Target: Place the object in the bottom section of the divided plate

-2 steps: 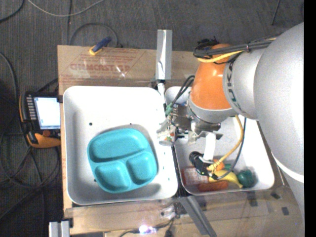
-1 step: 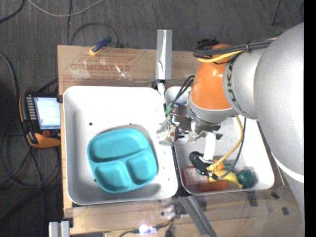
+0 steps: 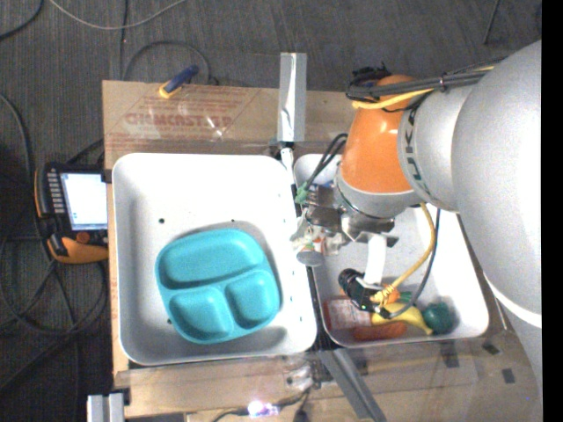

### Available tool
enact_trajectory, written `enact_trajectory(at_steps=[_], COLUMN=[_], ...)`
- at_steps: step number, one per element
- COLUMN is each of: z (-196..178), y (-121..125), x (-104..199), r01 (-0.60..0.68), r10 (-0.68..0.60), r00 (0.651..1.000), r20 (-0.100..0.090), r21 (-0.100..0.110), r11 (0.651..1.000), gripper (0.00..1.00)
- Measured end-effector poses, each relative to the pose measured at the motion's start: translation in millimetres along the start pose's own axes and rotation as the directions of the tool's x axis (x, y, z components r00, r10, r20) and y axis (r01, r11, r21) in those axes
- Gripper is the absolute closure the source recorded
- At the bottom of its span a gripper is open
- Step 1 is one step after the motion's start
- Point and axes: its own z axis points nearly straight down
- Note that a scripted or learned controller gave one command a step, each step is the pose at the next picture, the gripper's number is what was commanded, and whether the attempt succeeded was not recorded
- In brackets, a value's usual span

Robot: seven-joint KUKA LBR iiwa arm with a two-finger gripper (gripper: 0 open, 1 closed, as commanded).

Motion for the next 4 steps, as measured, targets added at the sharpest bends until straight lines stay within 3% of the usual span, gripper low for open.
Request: enact_trajectory(at_steps=[1, 2, 3, 4], z=[0, 11, 46, 57], y=[0, -51, -49, -45], x=[0, 18, 34, 35], r01=[0.000, 0.025, 0.040, -0.106], r10=[0.000, -0.025, -0.039, 0.107], r00=[1.000, 1.000, 0.999, 0.994], r20=[0.000, -0.002, 0.015, 0.016], r21=[0.000, -0.012, -0.033, -0.051], r11=[1.000, 1.000, 0.999, 0.993], gripper=[0.00, 0.00, 0.00, 0.00])
